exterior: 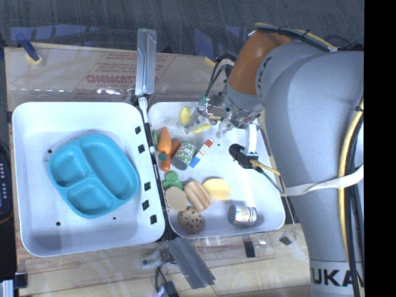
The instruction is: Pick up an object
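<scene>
The right bin (272,193) holds several small things. My gripper (213,117) hangs low over the bin's far end, right beside a yellow banana-like piece (187,114) whose lower part lies under the gripper's tip. An orange carrot (164,142), a green can (184,155) and a blue and red marker (202,152) lie just in front of it. Nothing shows between the fingers.
Nearer the front of the right bin lie a green toy (171,179), a tan slice (176,198), a hot dog bun (197,195), a yellow lemon (217,189), a brown cookie (191,220) and a small tin (244,215). The left bin (37,228) holds a blue divided plate (93,174).
</scene>
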Robot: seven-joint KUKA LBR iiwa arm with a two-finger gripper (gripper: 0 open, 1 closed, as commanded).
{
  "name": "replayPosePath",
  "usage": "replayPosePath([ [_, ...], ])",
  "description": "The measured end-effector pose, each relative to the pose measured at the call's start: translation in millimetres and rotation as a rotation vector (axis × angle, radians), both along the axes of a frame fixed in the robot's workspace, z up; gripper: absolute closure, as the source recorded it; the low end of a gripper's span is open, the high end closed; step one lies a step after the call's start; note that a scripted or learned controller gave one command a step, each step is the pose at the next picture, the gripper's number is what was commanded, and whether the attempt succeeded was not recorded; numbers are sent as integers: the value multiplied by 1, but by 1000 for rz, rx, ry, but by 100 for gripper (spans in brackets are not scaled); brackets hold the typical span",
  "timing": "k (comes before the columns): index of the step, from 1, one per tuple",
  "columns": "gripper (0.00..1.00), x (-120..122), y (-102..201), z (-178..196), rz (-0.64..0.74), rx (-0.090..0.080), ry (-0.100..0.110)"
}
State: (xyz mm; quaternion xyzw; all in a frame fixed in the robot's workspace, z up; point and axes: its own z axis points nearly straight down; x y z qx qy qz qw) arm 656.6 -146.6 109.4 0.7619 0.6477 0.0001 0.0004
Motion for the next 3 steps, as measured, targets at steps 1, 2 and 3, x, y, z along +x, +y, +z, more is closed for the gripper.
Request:
replayPosePath([
  [1, 0, -18, 19, -18, 202, 2, 4],
  [2, 0, -58, 42, -18, 276, 1, 3],
  [3, 100, -57, 41, -8, 278, 1, 2],
])
